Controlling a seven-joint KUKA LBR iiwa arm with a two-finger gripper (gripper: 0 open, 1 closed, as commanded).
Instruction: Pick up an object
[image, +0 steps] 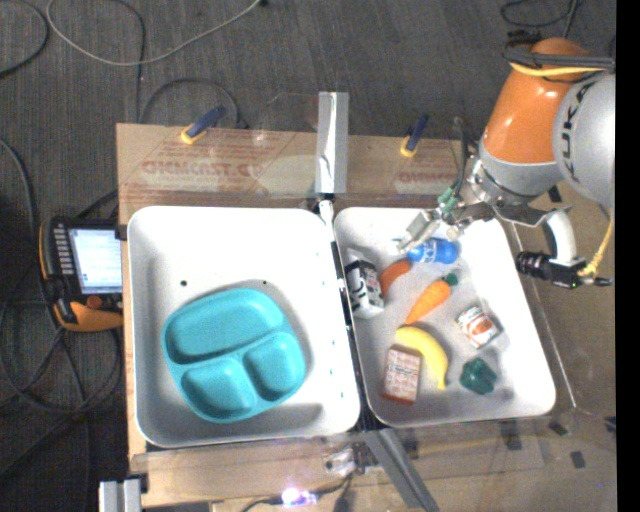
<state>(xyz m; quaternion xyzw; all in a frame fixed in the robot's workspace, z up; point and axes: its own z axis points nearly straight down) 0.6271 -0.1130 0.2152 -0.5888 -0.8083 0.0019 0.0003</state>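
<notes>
A box (402, 373), banana (428, 352) and carrot (431, 298) are lying nearest in the right bin (535, 375); the blue bottle (433, 252) is resting at twelve o'clock beneath the gripper (428, 232); whether it's gripped, I cannot tell; probably light, hard, slippery; its middle looks the best hold.

Robotics lab or test bench, not a home. Two shallow white bins (150, 300) set side by side on a plywood board (230, 165) held with clamps (203, 123). Loose cables (90, 40) trailing over dark carpet (400, 50). Handheld control pendant with lit screen (92, 262) lying left of bench. Industrial arm, grey and orange (545, 110), mounted at right. Toy food and small props (425, 350) as test items.
</notes>
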